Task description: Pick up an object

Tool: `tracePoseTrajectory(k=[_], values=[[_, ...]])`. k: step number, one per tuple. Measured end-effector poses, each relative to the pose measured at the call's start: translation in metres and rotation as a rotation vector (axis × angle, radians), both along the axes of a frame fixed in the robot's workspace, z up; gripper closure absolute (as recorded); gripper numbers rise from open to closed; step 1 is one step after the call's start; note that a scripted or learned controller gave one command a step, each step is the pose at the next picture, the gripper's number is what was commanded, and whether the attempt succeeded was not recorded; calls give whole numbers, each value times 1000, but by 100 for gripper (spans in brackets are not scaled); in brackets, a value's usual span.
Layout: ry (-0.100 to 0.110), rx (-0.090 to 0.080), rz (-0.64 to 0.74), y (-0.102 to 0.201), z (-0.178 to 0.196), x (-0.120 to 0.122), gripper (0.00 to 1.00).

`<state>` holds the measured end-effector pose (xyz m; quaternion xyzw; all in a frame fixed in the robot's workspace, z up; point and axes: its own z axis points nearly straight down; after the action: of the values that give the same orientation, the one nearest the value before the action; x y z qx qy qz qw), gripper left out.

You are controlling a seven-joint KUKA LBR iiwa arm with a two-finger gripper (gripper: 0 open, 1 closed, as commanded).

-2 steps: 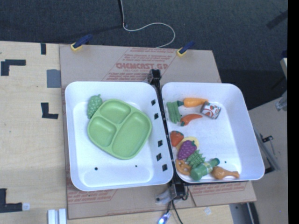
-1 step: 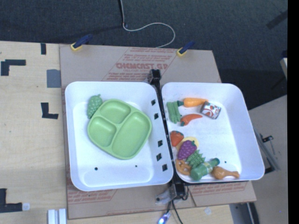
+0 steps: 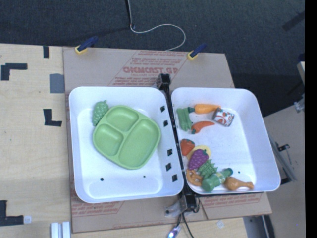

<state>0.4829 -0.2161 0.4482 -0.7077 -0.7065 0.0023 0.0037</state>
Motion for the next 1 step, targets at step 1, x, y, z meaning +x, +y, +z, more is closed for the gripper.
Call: tracePoseTrajectory(k=[1], values=[[-5, -3, 1, -8, -29, 1, 100]])
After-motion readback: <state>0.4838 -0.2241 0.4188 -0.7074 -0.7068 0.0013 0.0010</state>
